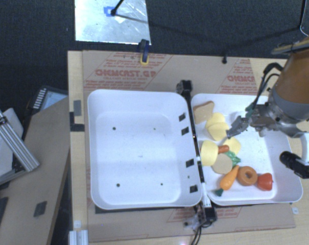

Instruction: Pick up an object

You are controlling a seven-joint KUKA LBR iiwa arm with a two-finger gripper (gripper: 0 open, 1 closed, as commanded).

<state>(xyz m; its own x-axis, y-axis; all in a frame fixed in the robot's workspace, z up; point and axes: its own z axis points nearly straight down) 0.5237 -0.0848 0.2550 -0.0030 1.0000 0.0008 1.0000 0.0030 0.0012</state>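
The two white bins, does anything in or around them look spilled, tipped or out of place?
Nothing stands out. All the toy food, including the bread slice, carrot, donut and tomato, lies inside the right bin, clustered toward its left and lower part. Both bins sit flat, side by side; the gripper hovers over the yellow pieces.

a brown board with red lettering [128,68] lies under the left bin [139,147], a yellow and blue clamp [144,52] grips its far edge, a silvery sheet [111,14] sits beyond on dark carpet, and a metal frame [8,142] stands at left.
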